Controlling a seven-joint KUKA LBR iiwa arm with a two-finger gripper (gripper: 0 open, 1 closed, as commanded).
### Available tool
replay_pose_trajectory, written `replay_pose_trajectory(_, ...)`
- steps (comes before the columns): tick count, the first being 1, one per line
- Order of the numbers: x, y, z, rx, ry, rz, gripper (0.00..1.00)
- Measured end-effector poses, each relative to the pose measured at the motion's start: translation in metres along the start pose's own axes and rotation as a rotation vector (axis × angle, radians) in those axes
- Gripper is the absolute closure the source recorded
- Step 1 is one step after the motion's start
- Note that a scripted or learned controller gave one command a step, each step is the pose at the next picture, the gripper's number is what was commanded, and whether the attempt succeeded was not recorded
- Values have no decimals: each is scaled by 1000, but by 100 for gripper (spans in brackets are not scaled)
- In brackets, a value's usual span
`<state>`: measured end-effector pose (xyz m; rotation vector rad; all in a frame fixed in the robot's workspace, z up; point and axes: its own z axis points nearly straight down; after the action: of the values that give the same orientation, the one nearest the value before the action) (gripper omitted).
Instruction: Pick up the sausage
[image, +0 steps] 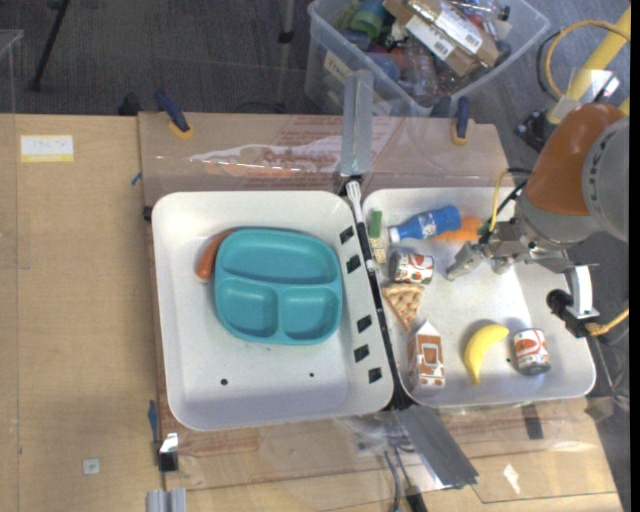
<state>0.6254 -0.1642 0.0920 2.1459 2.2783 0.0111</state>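
left bin (180, 380): holds the teal tray (277, 287)
right bin (560, 385): cluttered with small items, arm above it
teal tray: covers most of the sausage
gripper (468, 262): over the right bin, fingers spread, nothing between them
sausage (206, 258): left bin, tucked under the tray's left edge
risk: fingers may strike the tray rim and slip off

The sausage (207, 258) is mostly hidden under the teal tray (277, 286); the arm (585, 170) is cut off at the right.
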Motion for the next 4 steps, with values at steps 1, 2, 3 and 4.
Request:
replay_pose_trajectory(1, 23, -91, -4, 8, 2, -36, 0)
replay_pose_trajectory(2, -49, 47, 0, -2, 14, -39, 0)
replay_pose_trajectory(3, 16, 42, 1, 3, 1, -55, 0)
replay_pose_trajectory(4, 16, 44, -12, -2, -3, -57, 100)
